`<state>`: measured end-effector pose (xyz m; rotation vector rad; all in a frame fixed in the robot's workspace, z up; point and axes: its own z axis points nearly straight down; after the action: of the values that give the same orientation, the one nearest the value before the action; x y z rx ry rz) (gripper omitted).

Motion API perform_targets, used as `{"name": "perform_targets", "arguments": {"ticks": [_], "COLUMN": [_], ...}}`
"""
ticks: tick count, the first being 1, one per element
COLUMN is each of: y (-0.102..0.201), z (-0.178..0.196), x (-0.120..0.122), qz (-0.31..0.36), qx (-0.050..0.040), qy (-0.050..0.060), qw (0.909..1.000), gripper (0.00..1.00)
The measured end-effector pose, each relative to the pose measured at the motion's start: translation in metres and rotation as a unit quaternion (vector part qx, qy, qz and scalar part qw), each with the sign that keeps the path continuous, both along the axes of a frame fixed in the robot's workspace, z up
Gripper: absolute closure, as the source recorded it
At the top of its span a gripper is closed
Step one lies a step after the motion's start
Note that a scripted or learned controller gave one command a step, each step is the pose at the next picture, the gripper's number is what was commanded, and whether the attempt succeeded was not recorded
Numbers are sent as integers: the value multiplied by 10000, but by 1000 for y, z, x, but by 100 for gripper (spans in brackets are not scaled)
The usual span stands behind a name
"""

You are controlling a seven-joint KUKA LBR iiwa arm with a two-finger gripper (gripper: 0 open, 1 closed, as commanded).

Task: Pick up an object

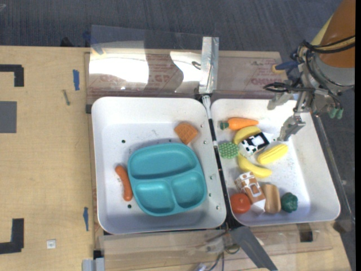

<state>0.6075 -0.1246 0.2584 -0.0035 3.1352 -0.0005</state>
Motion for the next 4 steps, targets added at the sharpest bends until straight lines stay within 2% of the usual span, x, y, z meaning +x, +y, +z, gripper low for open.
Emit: {"name": "perform_targets", "arguments": {"ticks": [1, 2, 3, 4], "y": [-12, 22, 25, 31], "z": [-135, -169, -169, -168], "x": [-9, -60, -55, -64], "qz": [796, 334, 590, -505], "qx": [-15, -12, -24, -5], "qy": [-55, -44, -40, -46], "qw": [9968, 9994, 9982, 9987], "gripper": [0, 0, 0, 0]}}
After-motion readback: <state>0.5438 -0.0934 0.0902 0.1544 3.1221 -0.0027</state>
